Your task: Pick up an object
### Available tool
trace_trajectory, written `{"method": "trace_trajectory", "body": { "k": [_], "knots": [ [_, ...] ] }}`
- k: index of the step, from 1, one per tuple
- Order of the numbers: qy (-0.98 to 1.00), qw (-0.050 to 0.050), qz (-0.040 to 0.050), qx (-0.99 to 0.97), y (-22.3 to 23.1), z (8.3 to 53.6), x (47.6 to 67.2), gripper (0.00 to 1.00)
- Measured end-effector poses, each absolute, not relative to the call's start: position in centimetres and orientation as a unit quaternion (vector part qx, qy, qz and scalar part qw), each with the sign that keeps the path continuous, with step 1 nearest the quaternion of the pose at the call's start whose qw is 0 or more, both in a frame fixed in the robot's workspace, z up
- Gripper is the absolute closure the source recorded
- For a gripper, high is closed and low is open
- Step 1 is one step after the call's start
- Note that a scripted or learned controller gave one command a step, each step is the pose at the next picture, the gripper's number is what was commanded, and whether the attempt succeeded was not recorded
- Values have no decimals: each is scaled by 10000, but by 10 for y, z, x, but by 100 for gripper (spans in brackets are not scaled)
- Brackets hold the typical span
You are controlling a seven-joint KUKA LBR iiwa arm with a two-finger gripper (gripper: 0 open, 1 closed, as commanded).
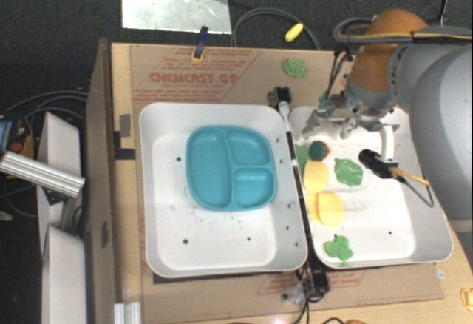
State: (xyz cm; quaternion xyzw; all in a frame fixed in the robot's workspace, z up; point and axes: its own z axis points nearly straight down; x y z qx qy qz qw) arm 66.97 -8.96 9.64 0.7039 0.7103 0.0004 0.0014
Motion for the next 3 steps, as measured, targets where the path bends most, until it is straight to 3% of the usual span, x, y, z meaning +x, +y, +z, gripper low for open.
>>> {"method": "trace_trajectory", "body": {
  "k": [1,2,3],
  "knots": [
    [7063,-7,-13,7079,-117,84,618,0],
    [7089,18,15,7053,-119,85,641,0],
    [7073,1,1,7069,-104,85,599,0]
  ]
}}
